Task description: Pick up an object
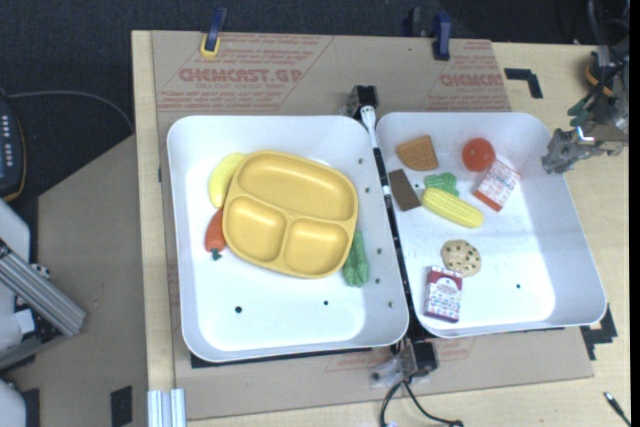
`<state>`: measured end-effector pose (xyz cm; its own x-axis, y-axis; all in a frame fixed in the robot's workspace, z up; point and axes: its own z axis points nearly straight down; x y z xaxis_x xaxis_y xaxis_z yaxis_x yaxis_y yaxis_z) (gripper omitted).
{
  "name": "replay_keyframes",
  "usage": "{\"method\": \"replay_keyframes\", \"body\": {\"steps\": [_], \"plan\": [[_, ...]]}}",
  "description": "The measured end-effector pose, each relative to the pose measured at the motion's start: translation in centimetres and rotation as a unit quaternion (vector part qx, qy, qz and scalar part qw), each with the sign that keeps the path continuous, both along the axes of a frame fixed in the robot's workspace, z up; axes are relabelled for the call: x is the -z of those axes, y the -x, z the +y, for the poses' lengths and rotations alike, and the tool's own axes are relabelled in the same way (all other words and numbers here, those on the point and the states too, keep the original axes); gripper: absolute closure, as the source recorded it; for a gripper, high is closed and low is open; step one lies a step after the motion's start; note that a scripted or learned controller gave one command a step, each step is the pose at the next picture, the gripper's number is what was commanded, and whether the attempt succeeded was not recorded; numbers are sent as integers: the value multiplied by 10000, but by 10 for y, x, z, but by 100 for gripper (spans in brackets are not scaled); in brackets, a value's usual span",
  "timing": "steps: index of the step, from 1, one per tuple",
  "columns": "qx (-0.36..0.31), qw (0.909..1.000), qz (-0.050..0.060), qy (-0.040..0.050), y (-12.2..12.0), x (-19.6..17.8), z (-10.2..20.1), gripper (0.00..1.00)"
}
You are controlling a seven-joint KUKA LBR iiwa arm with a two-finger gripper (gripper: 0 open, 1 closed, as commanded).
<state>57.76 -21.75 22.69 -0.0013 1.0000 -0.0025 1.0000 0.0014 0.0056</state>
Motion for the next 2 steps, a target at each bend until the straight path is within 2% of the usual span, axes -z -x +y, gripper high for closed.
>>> {"method": "replay_keyframes", "body": {"steps": [1, 2], "plan": [[-24, 10000, 4, -15, -19, -10, 53, 100], [-26, 10000, 27, -26, -25, -11, 107, 100]]}}
